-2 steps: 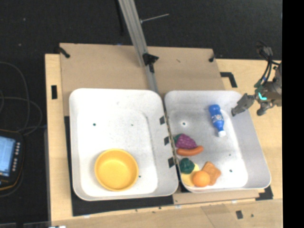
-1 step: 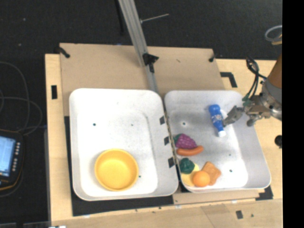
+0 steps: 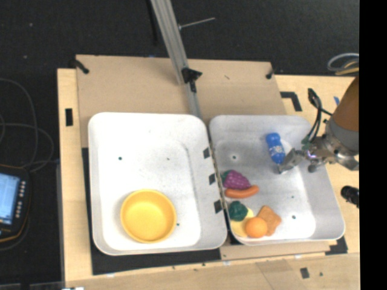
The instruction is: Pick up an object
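Note:
My gripper [image 3: 299,164] hangs over the right side of the right bin [image 3: 302,213], and its fingers stand open with nothing between them. A blue bottle [image 3: 274,147] lies just left of the left fingertip, close to it but apart. Lower in the same bin lie purple grapes [image 3: 235,179], an orange carrot [image 3: 242,192], a green broccoli piece [image 3: 237,210], an orange ball [image 3: 256,228] and an orange-brown piece [image 3: 271,217]. The arm's orange band [image 3: 347,110] rises at the right edge.
In the left bin [image 3: 151,118] a yellow bowl [image 3: 148,215] sits at the front. A grey metal pole [image 3: 172,35] slants down from the top to the gap between the bins. Black cables run beside the arm's wrist.

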### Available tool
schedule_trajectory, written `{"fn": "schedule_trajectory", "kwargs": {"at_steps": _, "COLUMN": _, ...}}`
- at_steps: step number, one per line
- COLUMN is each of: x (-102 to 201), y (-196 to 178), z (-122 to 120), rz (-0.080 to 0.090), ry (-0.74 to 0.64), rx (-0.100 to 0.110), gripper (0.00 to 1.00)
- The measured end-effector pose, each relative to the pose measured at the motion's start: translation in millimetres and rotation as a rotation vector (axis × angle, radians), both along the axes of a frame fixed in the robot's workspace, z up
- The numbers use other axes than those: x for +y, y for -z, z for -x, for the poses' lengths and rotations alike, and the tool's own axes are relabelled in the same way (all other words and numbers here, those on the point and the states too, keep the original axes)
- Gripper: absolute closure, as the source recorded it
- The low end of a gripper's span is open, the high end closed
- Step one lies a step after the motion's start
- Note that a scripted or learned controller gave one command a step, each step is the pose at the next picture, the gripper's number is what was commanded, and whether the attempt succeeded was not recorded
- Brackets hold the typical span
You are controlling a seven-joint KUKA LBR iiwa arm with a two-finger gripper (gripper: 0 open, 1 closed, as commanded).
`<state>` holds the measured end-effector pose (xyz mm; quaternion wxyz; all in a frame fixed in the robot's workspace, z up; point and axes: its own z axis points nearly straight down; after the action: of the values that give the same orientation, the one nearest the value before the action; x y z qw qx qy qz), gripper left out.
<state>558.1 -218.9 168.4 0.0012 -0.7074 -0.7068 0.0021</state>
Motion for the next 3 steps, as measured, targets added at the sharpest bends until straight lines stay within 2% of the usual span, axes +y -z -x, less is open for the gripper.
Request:
{"fn": "schedule_trajectory", "kwargs": {"at_steps": 1, "x": -7.1, "y": 46.5, "z": 7.1, "rz": 0.000, "ry": 0.000, "rx": 0.000, "gripper": 0.00}}
{"fn": "schedule_trajectory", "kwargs": {"at_steps": 2, "x": -7.9, "y": 32.4, "z": 4.7, "rz": 0.001, "ry": 0.003, "rx": -0.009, "gripper": 1.00}}
{"fn": "schedule_trajectory", "kwargs": {"at_steps": 3, "x": -2.5, "y": -14.5, "z": -0.5, "rz": 0.001, "ry": -0.005, "rx": -0.011, "gripper": 1.00}}
